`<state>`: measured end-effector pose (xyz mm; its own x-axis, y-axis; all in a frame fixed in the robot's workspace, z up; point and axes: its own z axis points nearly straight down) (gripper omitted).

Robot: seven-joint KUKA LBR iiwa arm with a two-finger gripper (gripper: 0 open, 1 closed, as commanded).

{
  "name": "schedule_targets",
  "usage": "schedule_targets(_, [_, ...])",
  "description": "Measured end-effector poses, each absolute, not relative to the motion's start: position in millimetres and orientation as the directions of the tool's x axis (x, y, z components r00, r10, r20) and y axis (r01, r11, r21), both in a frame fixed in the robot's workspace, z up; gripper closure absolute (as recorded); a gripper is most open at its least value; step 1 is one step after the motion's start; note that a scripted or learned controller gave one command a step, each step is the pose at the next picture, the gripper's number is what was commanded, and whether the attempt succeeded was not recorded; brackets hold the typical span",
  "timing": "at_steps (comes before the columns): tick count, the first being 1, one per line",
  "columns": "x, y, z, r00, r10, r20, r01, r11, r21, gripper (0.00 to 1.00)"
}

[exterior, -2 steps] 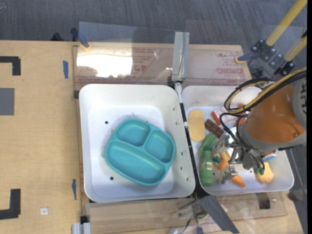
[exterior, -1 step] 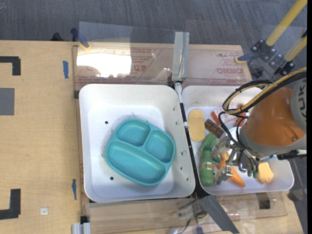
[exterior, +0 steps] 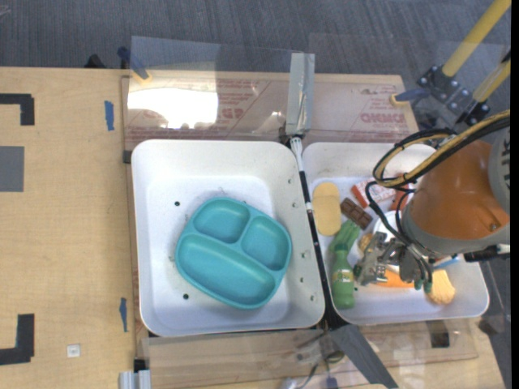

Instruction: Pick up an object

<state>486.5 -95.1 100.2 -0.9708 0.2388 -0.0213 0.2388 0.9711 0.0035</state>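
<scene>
**Arm down in the right bin, right over the toy pile**

The stuff up for grabs is a small heap of toy food in the right bin. There's a green bottle lying lengthwise along the bin's left wall, glossy, with a yellowish label near its lower end. Just above it sits a pale tan oval piece, flat and smooth like a cookie or bread slice. Next to that is a little brown block, tilted. An orange carrot-like piece lies near the bottom wall, and a yellow lump sits just to its right.

The gripper is low in the middle of this pile, beside the bottle and just above the orange piece. Can't tell how the fingers stand or whether they have anything, too much metal and cable clutter there. The orange band covers the upper right of the bin.

The left bin holds a teal divided plate, three compartments. Both bins sit on the wooden counter.
</scene>
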Motion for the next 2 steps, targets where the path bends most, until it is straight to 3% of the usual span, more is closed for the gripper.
schedule_targets(1, [529.7,-118.6,209.2,-0.972,0.233,-0.009,0.233,0.972,0.001,1.0])
schedule_targets(2, [527.2,-117.8,204.0,-0.973,0.232,0.002,0.232,0.973,0.0,0.0])
